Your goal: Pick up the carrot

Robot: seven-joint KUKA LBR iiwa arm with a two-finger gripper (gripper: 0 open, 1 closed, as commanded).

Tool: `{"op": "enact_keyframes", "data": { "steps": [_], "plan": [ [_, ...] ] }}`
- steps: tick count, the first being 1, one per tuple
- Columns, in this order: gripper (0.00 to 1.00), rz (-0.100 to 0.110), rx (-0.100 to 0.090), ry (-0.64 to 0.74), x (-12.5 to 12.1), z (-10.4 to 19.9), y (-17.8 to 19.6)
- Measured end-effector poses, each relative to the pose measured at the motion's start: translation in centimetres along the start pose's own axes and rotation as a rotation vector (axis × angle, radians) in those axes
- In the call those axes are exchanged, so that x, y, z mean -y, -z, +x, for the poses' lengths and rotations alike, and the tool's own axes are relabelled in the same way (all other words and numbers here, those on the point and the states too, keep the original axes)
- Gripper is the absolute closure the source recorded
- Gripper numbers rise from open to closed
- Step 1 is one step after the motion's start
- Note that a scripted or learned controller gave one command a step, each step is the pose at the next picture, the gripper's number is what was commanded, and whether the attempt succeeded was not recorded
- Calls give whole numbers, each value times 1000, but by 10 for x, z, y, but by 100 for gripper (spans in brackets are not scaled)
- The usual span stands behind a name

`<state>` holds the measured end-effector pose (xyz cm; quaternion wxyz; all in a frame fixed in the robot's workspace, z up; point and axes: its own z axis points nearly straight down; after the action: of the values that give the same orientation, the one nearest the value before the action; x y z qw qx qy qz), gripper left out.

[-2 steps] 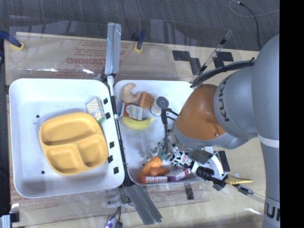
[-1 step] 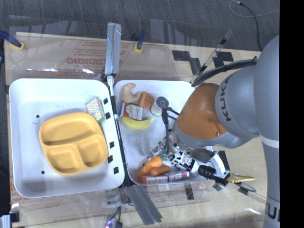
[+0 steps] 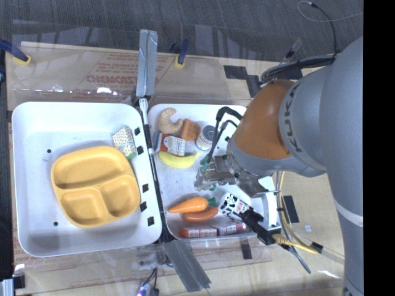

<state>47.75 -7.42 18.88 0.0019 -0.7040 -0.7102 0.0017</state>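
While the bench is viewed from above at a slant, the scene is listed from largest to smallest:

Arm (image 3: 290, 128): a grey KUKA body with an orange band is seen reaching in from the right, and the right bin's far-right part is covered by it.
Left bin (image 3: 31, 165): a shallow white tray is set on the left of the bench.
Right bin (image 3: 185, 180): a white tray is placed just beside the left bin, and the small items are held in it.
Yellow divided plate (image 3: 94, 184): three compartments are shown; it is laid in the left bin.
Gripper (image 3: 208, 172): it is positioned low over the right bin's middle, above the carrot in the view; whether its fingers are spread or closed cannot be told, and nothing is seen between them.
Carrot (image 3: 188, 205): it is laid on its side in the right bin's near part, tip pointed left, touching a red item just below it.
Banana (image 3: 178, 160): it is laid left of the gripper.
Patterned packet (image 3: 125, 142): it is rested at the plate's upper right edge.
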Motion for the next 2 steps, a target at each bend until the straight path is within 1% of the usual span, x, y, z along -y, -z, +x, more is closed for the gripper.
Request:
{"op": "enact_keyframes", "data": {
  "steps": [1, 2],
  "plan": [
    [100, -1, 1, -111, 1, -7, 0],
    [0, 0, 1, -111, 1, -7, 0]
  ]
}}
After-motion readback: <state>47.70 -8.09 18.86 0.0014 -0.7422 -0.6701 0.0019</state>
